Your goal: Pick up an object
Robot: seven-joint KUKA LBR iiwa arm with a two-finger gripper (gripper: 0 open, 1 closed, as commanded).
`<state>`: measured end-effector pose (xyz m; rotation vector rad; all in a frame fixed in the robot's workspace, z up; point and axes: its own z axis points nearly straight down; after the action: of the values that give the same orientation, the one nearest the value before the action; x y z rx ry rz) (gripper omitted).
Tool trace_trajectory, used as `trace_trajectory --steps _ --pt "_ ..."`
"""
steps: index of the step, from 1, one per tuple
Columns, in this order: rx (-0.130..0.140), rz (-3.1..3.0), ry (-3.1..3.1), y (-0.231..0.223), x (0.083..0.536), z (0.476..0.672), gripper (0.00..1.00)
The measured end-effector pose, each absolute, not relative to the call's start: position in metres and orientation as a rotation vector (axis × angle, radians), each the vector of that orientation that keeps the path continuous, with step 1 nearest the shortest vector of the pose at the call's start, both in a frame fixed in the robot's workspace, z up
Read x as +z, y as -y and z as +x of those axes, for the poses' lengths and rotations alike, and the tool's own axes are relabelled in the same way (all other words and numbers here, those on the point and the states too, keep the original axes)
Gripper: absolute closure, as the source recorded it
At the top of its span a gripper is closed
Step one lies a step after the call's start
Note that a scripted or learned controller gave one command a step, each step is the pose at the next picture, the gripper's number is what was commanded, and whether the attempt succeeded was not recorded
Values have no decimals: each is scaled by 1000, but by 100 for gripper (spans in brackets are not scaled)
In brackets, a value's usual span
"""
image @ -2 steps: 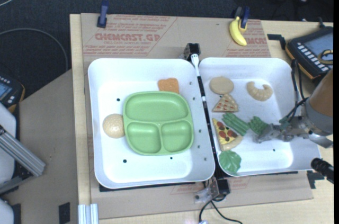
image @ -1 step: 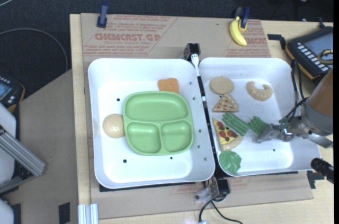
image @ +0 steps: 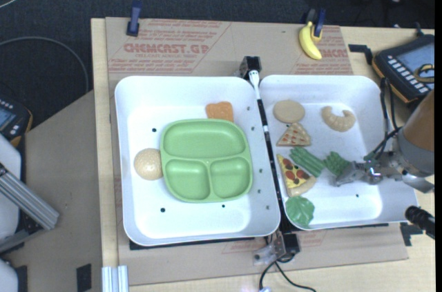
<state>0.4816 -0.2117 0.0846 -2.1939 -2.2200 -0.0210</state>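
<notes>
Scanning from the left, we find the left bin point(image: 138, 215) bearing a green divided plate point(image: 206, 161) at its middle, a round beige bun point(image: 148, 163) touching the plate's left edge, and an orange square piece point(image: 219, 110) just beyond the plate's far rim. Across the divider, the right bin point(image: 345, 211) is crowded along its left side: a tan round cookie point(image: 289, 110) far, a pizza slice point(image: 294, 137) below it, a second pizza slice point(image: 296, 175) nearer, and a green leaf point(image: 300, 210) nearest of all. Between these and the gripper point(image: 352, 173) lie green vegetable pieces point(image: 321, 163), the likeliest target, since the gripper's tip sits just beside or touching their right end. We cannot tell how wide its jaws stand, nor whether anything is between them. To do this pick well, we judge that we should centre on one green piece, come down straight, and close firmly before lifting, because the pieces look thin and lie flat on the bin floor. A croissant-like pastry point(image: 338, 119) sits farther off and apart. The near pizza slice, touching the greens on their left, could be nudged or dragged along. Beyond the bins, a toy banana point(image: 310, 42) rests on the board, clear of the work.
</notes>
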Motion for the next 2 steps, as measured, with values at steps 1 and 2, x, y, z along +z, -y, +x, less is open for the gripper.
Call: trace_trajectory --steps 1,2 --pt "-15 -2201 2223 208 85 481 0" --pt "-14 -2204 2222 207 85 481 0"
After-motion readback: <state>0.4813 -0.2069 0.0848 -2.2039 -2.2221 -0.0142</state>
